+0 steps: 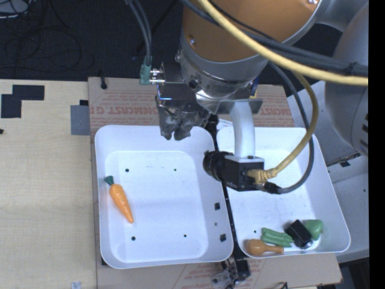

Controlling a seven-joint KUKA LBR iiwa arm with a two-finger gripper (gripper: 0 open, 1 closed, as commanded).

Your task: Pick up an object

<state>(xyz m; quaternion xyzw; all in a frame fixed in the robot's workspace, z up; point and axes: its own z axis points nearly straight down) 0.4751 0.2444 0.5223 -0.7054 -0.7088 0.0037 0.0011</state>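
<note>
Left bin (108, 143): white and shallow, with a toy carrot (121, 201) lying near its left wall, green top toward the back.
Gripper (175, 128): hanging over the back edge of the left bin, well apart from the carrot; nothing shows between its fingers, and I cannot tell if they are parted or together.
Right bin (328, 179): in the front corner sit an orange pear-shaped piece (263, 247), a green pod (277, 238), a black block (299, 233) and a green lump (314, 226), bunched close.

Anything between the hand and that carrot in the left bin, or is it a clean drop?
Nothing visible. The hand hangs over the left bin's far edge; the carrot lies alone by its left wall, bare floor between.
</note>
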